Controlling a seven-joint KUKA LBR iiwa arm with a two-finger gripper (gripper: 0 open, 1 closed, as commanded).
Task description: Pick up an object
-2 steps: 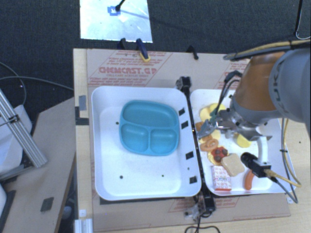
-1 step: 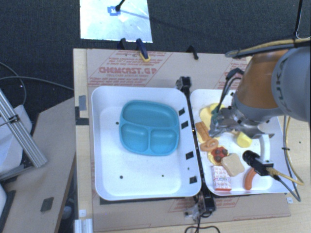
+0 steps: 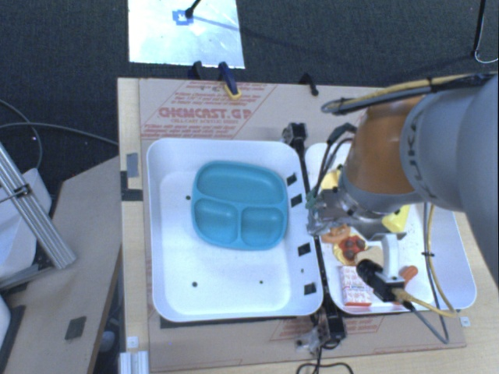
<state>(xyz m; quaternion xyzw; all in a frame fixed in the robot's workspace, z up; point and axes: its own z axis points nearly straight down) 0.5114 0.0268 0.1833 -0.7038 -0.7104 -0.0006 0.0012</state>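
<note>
Overhead view, one moment of a pick. My fingers [image 3: 321, 224] are low at the inner edge of the right bin [image 3: 461, 287], hard against the wall it shares with the left bin [image 3: 168, 287]. My own wrist hides them, so I cannot tell whether they are spread or closed, and nothing can be seen held.

Candidate things all lie in the right bin. An orange-and-red item [image 3: 351, 246] sits just beside my tip, a red-and-white packet [image 3: 353, 288] lies flat nearer the front rim, and a yellow piece [image 3: 397, 220] is partly under my arm [image 3: 437, 154]. The left bin holds a blue divided plate [image 3: 238, 205], well apart from me. Both bins rest on the counter [image 3: 204, 109].

Hazards, as I judge them:
- So close to the shared wall, a descent may land on the rim instead of on an object.
- The things crowd together, so closing may nudge the orange-and-red item aside or catch two at once.
- The packet lies flat and offers little edge, so a grasp there would likely slip
</note>
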